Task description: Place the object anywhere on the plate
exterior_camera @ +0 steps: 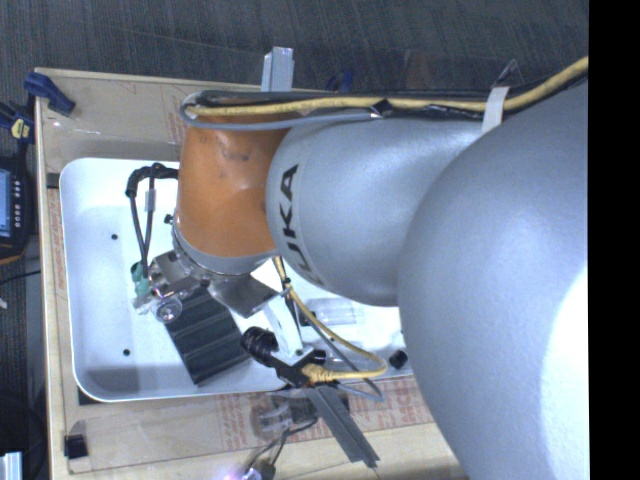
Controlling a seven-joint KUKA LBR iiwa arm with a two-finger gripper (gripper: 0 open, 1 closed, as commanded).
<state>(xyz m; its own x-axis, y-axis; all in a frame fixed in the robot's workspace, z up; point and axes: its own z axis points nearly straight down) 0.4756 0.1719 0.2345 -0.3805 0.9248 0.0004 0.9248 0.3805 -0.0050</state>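
Observation:
My grey arm with its orange band (225, 188) reaches in from the right and covers most of the view. Below the band, the wrist ends in a metal flange and a black ribbed block, the gripper (200, 323), hanging over the floor of the left white bin (95, 268). Black cables (140, 218) loop from the wrist down to a small metal fitting beside it. The arm hides the right bin and the inner part of the left one, so whatever lies under it is out of sight. The bare part of the left bin's floor is plain white.
The wooden bench edge (150, 433) runs round the bin. A blue clamp (48, 92) sits at the top-left corner and a black device (14, 203) at the left edge. Yellow and black cables (330, 370) and a metal bracket (345, 428) hang near the front edge.

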